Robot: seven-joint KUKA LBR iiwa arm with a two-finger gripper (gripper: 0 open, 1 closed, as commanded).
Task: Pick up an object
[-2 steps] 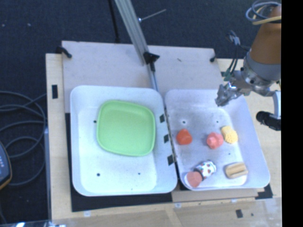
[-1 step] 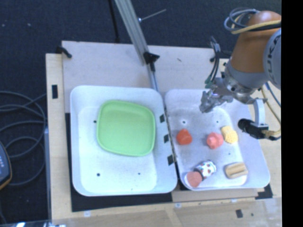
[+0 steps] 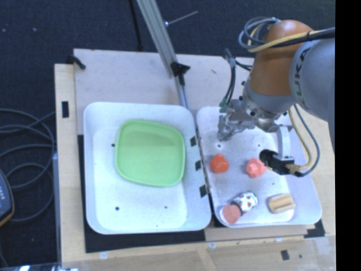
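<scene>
A: Start at the gripper (image 3: pixel 225 130). What is it doing?

B: It hangs over the upper part of the right bin (image 3: pixel 307 199), pointing down at bare white floor. Nothing sits between its fingers that I can make out, and I cannot tell how far apart they stand; they blur into the grey of the wrist.

A: So which object is it after?

B: Judging by position, the orange-red ball (image 3: pixel 219 164), just below the gripper and slightly toward the divider. It is the nearest piece and lies apart from the rest, so it looks the easiest to close on.

A: And the others?

B: A pink lumpy toy (image 3: pixel 255 167) lies below and to the gripper's right, near a black fitting on the arm's cabling. Farther down, against the bin's lower wall, a red disc (image 3: pixel 230 213) touches a small patterned can (image 3: pixel 246 201), with a tan bread-like roll (image 3: pixel 280 203) beside them. Those crowd the rim, which would hamper a grasp.

A: Left of the gripper?

B: The other bin (image 3: pixel 96 168), holding a green square plate (image 3: pixel 151 152), on the table (image 3: pixel 67 151).
</scene>
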